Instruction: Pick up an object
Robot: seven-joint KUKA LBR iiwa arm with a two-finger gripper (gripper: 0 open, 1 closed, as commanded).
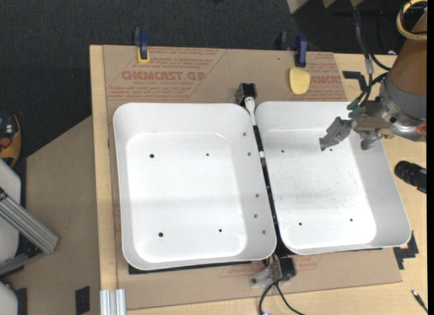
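Here, view from above | gripper [347, 136] hovers over the right bin [380, 232]; whether it is spread or pinched, cannot tell | no object to pick shows in it or the left bin [129, 171] | step: search; next: find a target

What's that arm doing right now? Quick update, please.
Tool above right bin, nothing between its fingers. No object picked up yet. Path unobstructed.
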